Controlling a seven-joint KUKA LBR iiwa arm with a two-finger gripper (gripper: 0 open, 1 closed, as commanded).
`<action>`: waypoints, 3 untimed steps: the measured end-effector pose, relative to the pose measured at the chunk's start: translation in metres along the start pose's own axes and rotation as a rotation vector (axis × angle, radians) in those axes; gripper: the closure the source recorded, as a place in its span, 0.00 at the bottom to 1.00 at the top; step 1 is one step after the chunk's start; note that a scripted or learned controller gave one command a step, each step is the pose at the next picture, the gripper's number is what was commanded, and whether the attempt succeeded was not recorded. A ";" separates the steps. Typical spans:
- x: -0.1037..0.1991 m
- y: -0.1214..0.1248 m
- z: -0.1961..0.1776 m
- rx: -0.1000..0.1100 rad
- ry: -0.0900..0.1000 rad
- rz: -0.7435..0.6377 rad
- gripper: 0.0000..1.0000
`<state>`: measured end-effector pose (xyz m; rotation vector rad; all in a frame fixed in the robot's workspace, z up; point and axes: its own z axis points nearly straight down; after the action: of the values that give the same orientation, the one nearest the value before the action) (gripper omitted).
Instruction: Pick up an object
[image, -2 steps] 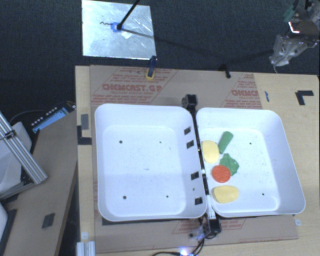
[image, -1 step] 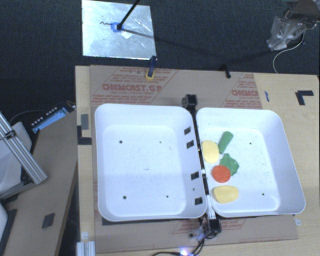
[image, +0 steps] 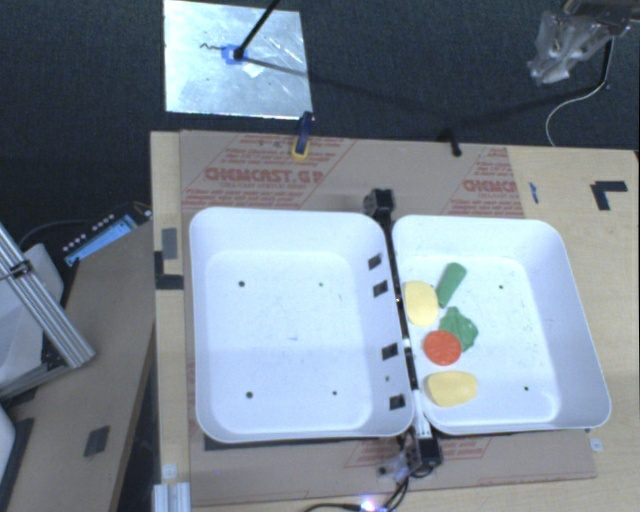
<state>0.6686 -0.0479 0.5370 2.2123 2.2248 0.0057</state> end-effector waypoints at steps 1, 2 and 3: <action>-0.071 -0.001 0.024 0.004 -0.002 0.009 1.00; -0.164 -0.002 0.000 0.000 -0.005 0.011 1.00; -0.158 -0.001 0.002 0.003 -0.002 0.001 1.00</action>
<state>0.6686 -0.2059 0.5355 2.2143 2.2239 0.0011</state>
